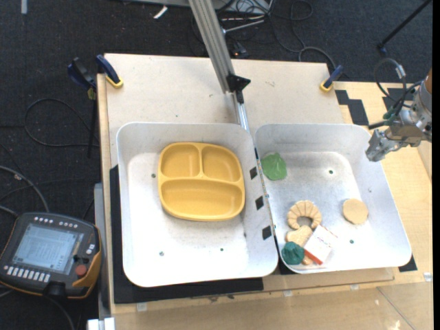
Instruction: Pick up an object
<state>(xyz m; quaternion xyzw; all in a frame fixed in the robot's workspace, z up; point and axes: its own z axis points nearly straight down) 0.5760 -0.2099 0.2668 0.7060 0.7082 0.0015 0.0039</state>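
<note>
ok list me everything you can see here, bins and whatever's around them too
white bins: 2, white, side by side on the bench
divided plate: 1, yellow, three compartments, in the left bin
green lump: 1, light green, right bin near its left wall
ring-shaped item: 1, tan, right bin, lower middle
round flat item: 1, tan, right bin, right of the ring
small box: 1, white and red, right bin front edge
dark green item: 1, dark green, right bin front left corner
clamps: 2, blue and yellow, back corners of the bench
teach pendant: 1, grey with orange, on the floor at left
end effector: 1, grey, over the right bin's right rim
</note>
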